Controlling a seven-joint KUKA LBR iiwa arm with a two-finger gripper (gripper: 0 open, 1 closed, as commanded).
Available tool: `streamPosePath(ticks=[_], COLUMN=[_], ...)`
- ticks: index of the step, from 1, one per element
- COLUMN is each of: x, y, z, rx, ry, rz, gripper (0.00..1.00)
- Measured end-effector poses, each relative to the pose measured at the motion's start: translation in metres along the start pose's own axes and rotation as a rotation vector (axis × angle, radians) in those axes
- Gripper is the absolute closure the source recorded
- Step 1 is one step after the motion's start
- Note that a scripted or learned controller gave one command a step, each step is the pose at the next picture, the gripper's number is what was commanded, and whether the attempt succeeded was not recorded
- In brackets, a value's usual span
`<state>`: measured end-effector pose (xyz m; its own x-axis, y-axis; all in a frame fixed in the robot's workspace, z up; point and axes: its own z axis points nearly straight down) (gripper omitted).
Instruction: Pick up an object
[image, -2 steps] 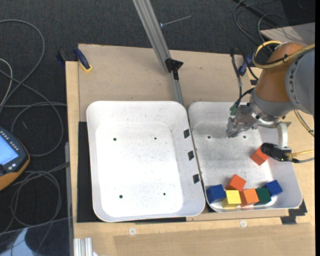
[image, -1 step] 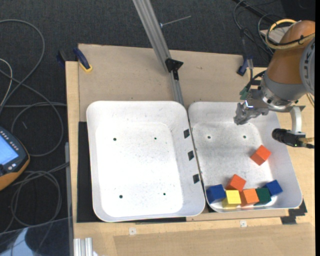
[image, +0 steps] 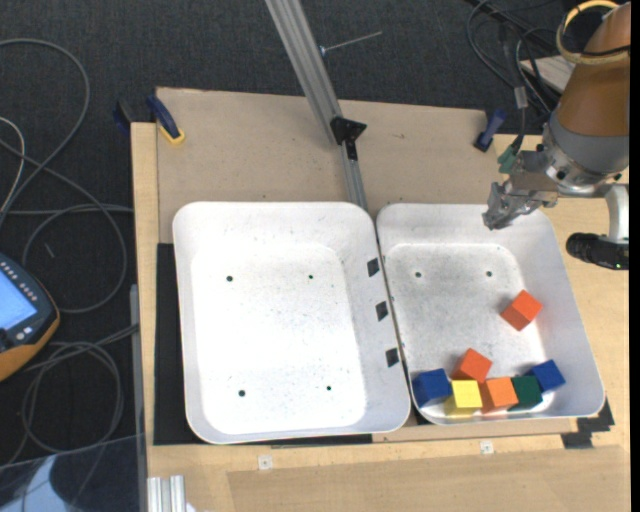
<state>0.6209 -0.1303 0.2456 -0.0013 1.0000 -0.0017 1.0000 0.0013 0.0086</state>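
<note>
camera view: grey two-finger gripper (image: 503, 212) above far rim of right shallow white bin (image: 566, 262), finger state unclear; lone orange wooden cube (image: 520, 310) lies apart from cluster, easiest target.

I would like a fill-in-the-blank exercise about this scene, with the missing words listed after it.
1. All the coloured blocks lie in the ____ bin as the camera sees it.
2. Between a blue block and an orange block, in the row at the near edge, sits a ____ block.
3. The block lying alone, apart from the cluster, is ____.
4. The hand hovers over the ____ edge of that bin.

Missing words: right; yellow; orange; far
</note>
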Motion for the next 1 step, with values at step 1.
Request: streamPosePath(ticks=[1], x=[0.0435], y=[-0.0098], z=[-0.0045], rx=[0.009], ry=[0.005], rz=[-0.004], gripper=[1.0])
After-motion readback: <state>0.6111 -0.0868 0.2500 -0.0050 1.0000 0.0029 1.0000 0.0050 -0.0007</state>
